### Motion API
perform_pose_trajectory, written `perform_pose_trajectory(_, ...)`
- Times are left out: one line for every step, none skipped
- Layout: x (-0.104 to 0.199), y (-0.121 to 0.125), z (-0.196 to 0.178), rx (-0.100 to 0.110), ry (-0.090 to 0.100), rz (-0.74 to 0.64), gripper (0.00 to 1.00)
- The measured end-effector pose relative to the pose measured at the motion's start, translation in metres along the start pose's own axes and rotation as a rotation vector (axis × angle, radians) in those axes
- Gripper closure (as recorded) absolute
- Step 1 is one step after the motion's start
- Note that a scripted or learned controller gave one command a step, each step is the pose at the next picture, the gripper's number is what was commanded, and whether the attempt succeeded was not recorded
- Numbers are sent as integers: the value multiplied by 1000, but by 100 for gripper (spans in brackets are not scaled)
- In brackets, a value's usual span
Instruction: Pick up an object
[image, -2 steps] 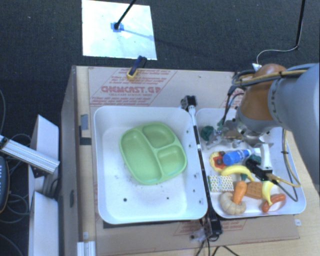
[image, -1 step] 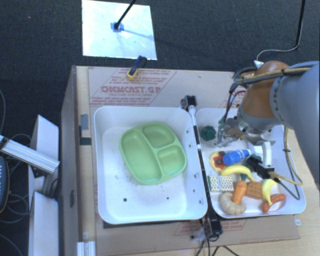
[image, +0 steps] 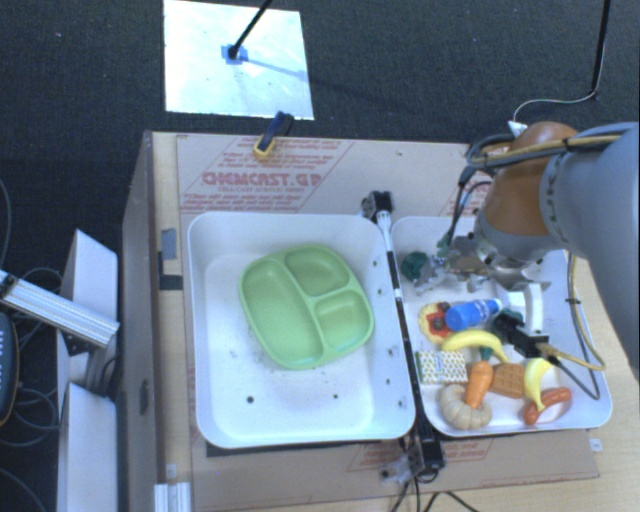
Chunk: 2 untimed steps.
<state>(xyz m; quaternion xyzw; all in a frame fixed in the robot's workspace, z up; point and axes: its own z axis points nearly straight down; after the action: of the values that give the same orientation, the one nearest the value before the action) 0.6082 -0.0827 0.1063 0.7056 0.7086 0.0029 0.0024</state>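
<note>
You see the gripper (image: 448, 262) low in the right bin (image: 597, 398), can't tell its grip, w/ toy food like a banana (image: 474, 343) & carrot (image: 478, 383) just below it.

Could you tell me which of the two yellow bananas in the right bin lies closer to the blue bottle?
The yellow toy banana curving directly beneath the blue plastic bottle, nearly touching it. The other yellow banana lies farther toward the bin's near right corner, beside the orange sausage-shaped toy.
</note>
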Motion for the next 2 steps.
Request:
perform_pose_trajectory(0,-7,22,8,-1,3,0)
perform_pose_trajectory(0,-6,11,5,0,3,100)
